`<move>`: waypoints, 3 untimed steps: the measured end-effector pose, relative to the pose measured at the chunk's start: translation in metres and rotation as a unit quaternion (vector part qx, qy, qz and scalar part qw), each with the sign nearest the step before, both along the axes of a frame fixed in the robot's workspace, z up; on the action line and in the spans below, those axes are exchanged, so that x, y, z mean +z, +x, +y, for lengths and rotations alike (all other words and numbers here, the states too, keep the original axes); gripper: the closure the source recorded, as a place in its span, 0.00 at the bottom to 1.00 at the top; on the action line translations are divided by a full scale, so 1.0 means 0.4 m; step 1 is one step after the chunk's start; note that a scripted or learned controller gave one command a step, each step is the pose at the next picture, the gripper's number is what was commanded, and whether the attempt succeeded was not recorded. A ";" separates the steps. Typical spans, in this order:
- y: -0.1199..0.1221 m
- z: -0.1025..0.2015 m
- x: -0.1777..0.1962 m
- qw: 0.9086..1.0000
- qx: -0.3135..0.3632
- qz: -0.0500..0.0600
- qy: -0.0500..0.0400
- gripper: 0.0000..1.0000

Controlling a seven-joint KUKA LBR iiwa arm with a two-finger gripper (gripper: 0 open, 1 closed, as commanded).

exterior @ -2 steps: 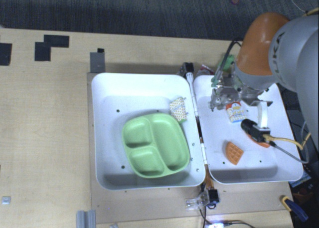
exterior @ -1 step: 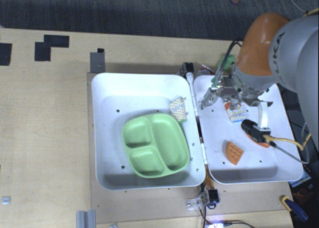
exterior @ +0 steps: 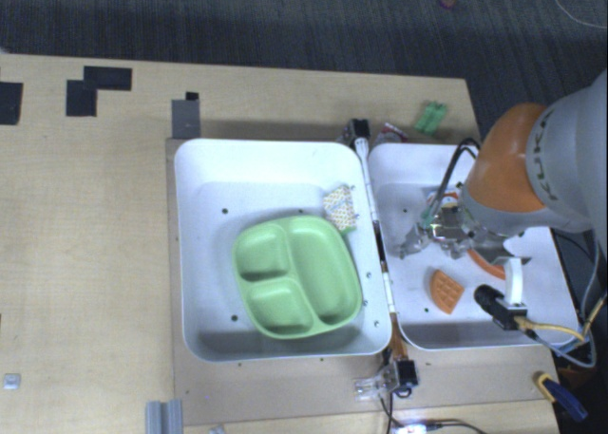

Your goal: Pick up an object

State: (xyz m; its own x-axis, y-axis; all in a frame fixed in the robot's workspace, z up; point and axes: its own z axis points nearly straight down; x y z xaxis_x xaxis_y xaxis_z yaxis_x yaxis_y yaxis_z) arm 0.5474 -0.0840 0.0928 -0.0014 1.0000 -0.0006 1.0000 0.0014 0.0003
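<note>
Beside gripper (exterior: 418, 240) (finger state unclear): orange waffle piece (exterior: 446, 290); green divided plate (exterior: 297, 275), patterned cloth (exterior: 339, 206) in left bin (exterior: 204, 261).

- Lighting was even and moderately bright over the bench (exterior: 85, 261); the floor beyond its far edge stayed dim.
- The white bins (exterior: 204, 185) looked bright without harsh glare.
- Soft shadow lay inside the left bin's far and near walls, and under the green tray (exterior: 296, 275).
- The picture was low in resolution and slightly soft; the arm (exterior: 556, 166) at the right edge was blurred.
</note>
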 end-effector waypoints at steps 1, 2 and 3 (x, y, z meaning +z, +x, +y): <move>-0.090 -0.038 -0.014 1.000 0.000 -0.005 0.000 0.00; -0.085 -0.037 0.014 1.000 0.000 -0.008 -0.001 1.00; -0.085 -0.037 0.014 1.000 0.000 -0.008 -0.001 0.00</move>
